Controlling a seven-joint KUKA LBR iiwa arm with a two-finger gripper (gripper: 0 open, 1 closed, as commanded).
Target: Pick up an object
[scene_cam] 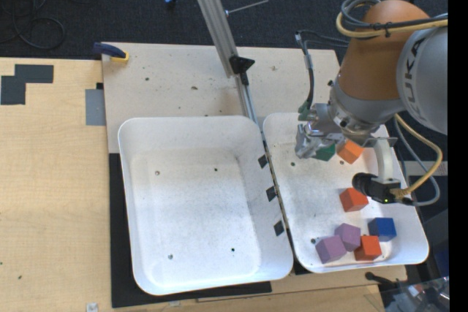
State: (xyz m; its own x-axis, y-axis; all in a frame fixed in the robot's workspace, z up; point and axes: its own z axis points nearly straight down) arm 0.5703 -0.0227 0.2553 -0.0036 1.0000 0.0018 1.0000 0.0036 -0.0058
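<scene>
In the camera view my gripper (313, 143) hangs low over the upper part of the right bin (307, 190). A green block (327, 153) lies right at its tip, partly hidden by it, and whether the block is gripped is unclear. An orange block (350, 151) sits just right of the green one. Lower in the bin lie a red block (353, 199), a blue block (382, 228), two purple blocks (349, 235) (330, 249) and an orange-red block (368, 248).
The left bin (146, 157) stands beside the right one, with black clips (270, 192) along their shared edge. A slanted metal rail (216, 18) rises behind the bins. A black cable end (374, 186) hangs over the right bin's right side.
</scene>
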